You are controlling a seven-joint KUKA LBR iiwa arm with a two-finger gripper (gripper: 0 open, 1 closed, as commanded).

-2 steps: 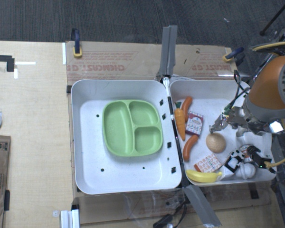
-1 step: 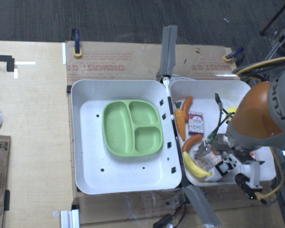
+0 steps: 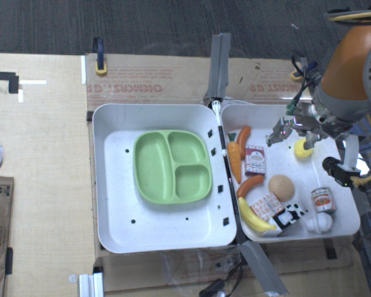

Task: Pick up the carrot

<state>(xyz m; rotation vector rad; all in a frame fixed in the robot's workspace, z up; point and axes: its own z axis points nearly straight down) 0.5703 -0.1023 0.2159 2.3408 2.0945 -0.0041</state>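
While hemmed by a sausage (image 3: 243,134) and small carton (image 3: 255,160), carrot (image 3: 235,159) leftward of the empty, spread claw (image 3: 292,132).

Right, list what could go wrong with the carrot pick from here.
1. The carrot lies against the right bin's left wall, leaving little room on that side for a grasp.
2. A sausage lies just above it and a small red carton sits close on its right, so either could get nudged or grabbed instead.
3. The gripper hangs well to the right, near a lemon.
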